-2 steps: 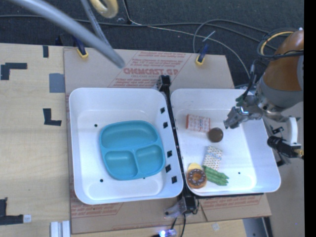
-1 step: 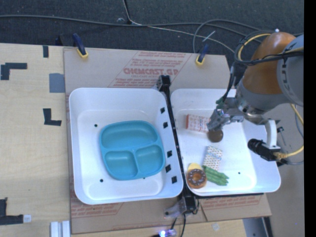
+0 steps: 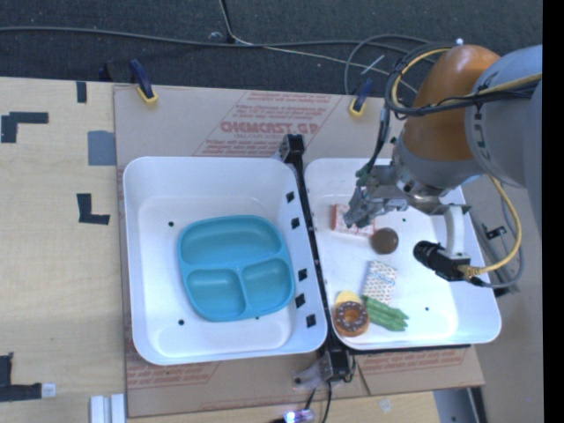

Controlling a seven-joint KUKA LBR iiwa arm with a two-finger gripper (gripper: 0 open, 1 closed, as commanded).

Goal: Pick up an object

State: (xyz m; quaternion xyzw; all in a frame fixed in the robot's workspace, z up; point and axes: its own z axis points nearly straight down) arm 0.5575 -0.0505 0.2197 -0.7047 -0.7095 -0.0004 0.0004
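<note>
A: Where is the tool [image 3: 357,211] relative to the edges?

B: It hangs over the far left part of the right shallow white bin [image 3: 476,324], close to the black divider strip [image 3: 304,236] where the two bins meet. Its tips sit at the small red-and-white flat packet [image 3: 339,220]. Whether they are spread or closed, I cannot tell.

A: Open room?

B: The right bin's far corner and its near right floor are bare. The left shallow white bin [image 3: 150,236] has free floor all around its load.

A: Counts?

B: Two bins. The left one has one blue plastic divided plate [image 3: 233,265] with three compartments. The right one has five things: the packet, one brown round ball [image 3: 384,241] just beside it, one patterned white pouch [image 3: 379,280], one sprinkled doughnut [image 3: 351,316] and one green bean pod [image 3: 386,314] near the front rim. Two yellow-tipped clamps [image 3: 141,85] pin the cardboard sheet [image 3: 256,122] to the counter [image 3: 53,236].
</note>
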